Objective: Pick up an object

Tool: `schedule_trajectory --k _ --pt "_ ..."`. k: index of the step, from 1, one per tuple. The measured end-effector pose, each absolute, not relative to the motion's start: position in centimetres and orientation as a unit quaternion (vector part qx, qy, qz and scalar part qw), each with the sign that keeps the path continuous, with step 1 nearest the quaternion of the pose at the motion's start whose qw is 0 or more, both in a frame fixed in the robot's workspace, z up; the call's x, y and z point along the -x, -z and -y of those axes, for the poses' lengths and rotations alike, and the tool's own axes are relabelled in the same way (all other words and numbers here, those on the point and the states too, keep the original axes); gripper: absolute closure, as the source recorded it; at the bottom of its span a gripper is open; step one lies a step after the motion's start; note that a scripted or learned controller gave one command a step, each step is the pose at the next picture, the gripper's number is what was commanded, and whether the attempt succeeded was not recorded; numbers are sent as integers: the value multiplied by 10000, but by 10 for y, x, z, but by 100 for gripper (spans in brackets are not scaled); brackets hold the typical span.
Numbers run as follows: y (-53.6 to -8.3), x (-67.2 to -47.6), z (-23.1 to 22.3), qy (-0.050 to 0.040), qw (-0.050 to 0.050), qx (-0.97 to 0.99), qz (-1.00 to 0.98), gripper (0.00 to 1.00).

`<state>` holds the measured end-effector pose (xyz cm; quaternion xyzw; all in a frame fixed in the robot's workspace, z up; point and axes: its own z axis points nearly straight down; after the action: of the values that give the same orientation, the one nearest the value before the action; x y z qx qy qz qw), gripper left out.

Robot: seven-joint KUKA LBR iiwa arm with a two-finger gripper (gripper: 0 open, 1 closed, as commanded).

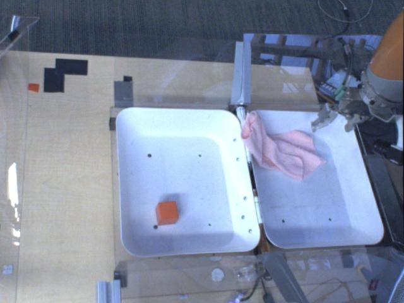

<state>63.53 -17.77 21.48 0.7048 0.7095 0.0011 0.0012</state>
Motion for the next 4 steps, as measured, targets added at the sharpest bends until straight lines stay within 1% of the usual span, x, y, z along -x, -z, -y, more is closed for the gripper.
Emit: schedule_trajectory --k 1,2,3,4 --pt "-270 -660 192 -12 33 -6743 -7385 0" --pt "-102 -644 165 -10 12 -6340 -7733 0" --pt "-89 -670 114 24 28 -5984 -8012 0" --pt "-102 -673 113 -17 81 -5969 -8023 100"
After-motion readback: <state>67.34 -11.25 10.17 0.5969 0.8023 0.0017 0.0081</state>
